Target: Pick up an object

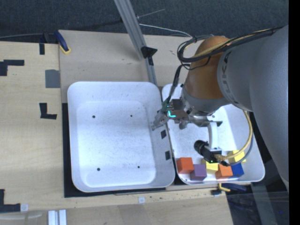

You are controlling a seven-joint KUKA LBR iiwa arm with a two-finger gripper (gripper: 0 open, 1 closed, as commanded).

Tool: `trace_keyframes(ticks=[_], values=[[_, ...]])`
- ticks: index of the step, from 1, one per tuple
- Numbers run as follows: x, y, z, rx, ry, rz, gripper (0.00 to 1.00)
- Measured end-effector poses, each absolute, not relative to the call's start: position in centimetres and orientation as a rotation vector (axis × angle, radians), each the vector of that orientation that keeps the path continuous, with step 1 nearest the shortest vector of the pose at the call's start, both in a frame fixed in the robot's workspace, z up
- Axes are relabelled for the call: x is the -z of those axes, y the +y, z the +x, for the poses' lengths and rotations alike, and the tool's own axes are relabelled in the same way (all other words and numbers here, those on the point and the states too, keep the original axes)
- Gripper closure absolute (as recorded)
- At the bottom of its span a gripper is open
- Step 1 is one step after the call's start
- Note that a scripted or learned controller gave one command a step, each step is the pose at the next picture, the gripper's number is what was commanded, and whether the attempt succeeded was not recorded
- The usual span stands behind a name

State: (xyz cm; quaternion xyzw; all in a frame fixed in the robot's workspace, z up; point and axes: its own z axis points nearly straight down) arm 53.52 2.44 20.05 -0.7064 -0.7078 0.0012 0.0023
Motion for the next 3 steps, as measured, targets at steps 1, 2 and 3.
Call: trace_keyframes(ticks=[1, 2, 3], values=[[-20.0, 2.4, 53.5, -0.004, -2.220, -2.216, 0.00], [-19.2, 0.6, 52.5, -0.006, -2.219, -2.221, 0.00], [-19.2, -3.4, 51.1, -0.006, -2.216, -2.225, 0.00]])
